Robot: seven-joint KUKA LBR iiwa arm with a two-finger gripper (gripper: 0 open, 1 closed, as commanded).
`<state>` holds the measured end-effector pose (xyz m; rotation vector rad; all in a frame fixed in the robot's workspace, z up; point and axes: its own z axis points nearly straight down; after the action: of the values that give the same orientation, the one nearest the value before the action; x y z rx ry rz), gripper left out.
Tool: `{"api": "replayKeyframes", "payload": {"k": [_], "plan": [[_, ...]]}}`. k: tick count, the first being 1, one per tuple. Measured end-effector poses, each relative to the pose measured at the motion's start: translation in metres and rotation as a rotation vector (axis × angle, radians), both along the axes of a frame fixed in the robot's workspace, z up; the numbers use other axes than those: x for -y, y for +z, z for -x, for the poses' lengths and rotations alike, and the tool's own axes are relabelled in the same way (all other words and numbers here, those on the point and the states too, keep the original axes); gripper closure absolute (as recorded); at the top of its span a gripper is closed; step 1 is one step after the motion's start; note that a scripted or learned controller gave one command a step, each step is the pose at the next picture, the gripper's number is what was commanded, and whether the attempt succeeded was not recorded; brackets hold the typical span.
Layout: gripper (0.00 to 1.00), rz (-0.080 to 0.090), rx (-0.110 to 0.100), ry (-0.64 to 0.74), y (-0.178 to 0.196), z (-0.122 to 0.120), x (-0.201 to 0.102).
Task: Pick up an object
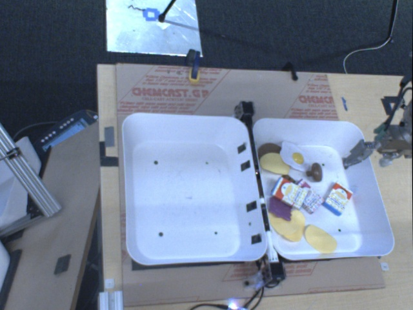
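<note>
Several objects: lying clustered in the right bin, well apart from the left bin.
Gripper: hovering at the right bin's far right rim; claw state, cannot tell.
Best target: the blue-edged carton, sitting nearest with room around it.
Advice: centring above it before descending.

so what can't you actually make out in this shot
- Tool, camera view: blurred at the right bin's rim; finger state unreadable.
- Arm: cut off by the right edge.
- Small cartons: print too small to read.
- Purple item: partly hidden under the cartons.
</note>
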<state>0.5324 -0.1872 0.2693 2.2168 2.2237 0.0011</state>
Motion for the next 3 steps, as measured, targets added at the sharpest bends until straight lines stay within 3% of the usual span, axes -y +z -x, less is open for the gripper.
{"api": "replayKeyframes", "payload": {"k": [1, 2, 3], "plan": [[0.0, -0.002, -0.003, -0.001, -0.042, 0.016, -0.012], [0.0, -0.002, -0.004, 0.005, -0.128, -0.036, -0.037], [0.0, 0.001, 0.014, 0.006, -0.183, -0.129, -0.064]]}}
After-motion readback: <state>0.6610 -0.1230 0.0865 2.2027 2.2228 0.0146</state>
